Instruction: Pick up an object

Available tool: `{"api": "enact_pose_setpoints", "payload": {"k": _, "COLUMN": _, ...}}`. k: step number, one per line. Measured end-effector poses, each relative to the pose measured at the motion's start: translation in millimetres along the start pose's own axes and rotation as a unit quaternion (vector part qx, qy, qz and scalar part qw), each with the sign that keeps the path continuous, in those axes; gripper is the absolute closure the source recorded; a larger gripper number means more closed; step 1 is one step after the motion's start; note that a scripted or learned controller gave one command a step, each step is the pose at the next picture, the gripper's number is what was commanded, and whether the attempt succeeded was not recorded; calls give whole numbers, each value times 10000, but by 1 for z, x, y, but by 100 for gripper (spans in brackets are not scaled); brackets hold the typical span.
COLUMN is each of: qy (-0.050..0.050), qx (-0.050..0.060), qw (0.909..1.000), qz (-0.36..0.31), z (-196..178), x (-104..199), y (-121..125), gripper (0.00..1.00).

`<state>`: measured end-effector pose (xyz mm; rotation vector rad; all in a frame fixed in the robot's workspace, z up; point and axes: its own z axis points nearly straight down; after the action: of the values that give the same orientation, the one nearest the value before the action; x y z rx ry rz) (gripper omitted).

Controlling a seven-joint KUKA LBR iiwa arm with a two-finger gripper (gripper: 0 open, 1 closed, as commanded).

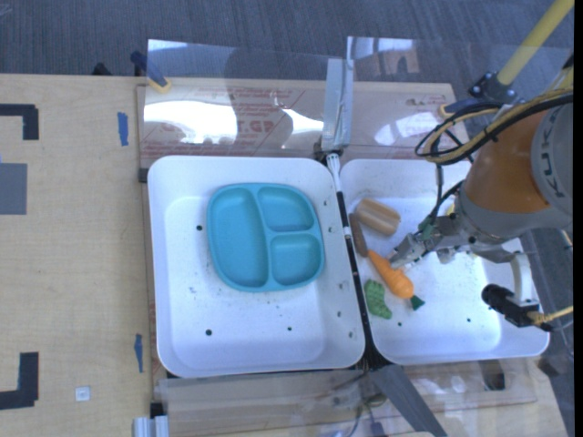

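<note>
In the right bin (455,330) lie a tan bread-like roll (376,217), an orange carrot (392,275) with a small green tip, and a green leafy piece (377,299). My gripper (409,251) hangs low over the right bin, just right of the carrot's upper end and below the roll. Its fingertips are small and dark against the bin floor, and nothing shows between them. The grey arm with the orange band (506,176) comes in from the right.
The left bin (182,317) holds a blue divided plate (266,236). A metal divider (339,107) and clear panels stand behind the bins. A black fitting (506,305) sits at the right bin's right side. Cables loop above the arm.
</note>
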<state>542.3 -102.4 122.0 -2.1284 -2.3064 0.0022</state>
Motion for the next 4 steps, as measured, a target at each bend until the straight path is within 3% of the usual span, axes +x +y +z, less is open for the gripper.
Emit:
{"api": "enact_pose_setpoints", "payload": {"k": 1, "qy": -9, "qx": -49, "qw": 9877, "qz": -1561, "z": 34, "x": 0, "y": -7, "gripper": 0}}
{"api": "enact_pose_setpoints", "payload": {"k": 2, "qy": -16, "qx": -32, "qw": 9906, "qz": -1367, "z": 35, "x": -40, "y": 78, "gripper": 0}}
{"api": "enact_pose_setpoints", "payload": {"k": 3, "qy": 214, "qx": 374, "qw": 9861, "qz": -1603, "z": 36, "x": -56, "y": 105, "gripper": 0}}
{"api": "enact_pose_setpoints", "payload": {"k": 4, "qy": 254, "qx": 357, "qw": 9927, "qz": -1120, "z": 37, "x": -85, "y": 105, "gripper": 0}}
